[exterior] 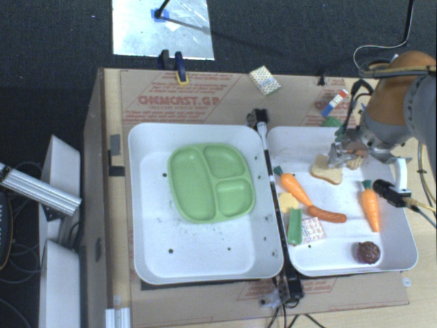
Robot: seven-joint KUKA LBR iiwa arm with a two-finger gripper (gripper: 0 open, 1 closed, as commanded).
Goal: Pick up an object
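Hovering over the right bin [410,248], jaws touching bread slice [326,172], opening unclear

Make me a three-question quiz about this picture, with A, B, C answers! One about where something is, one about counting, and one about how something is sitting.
1. Where is the green plate?
A. left bin
B. right bin
C. on the floor

2. How many carrots are in the right bin?
A. one
B. two
C. four

3. What is the gripper doing?
A. hanging over the green plate
A is wrong if it is elsewhere.
B. down at the tan bread-shaped piece
C. parked outside both bins

Answers:
1 A, the plate lies in the left bin.
2 B, one carrot near the divider, another carrot near the right side.
3 B, it sits just above that piece.
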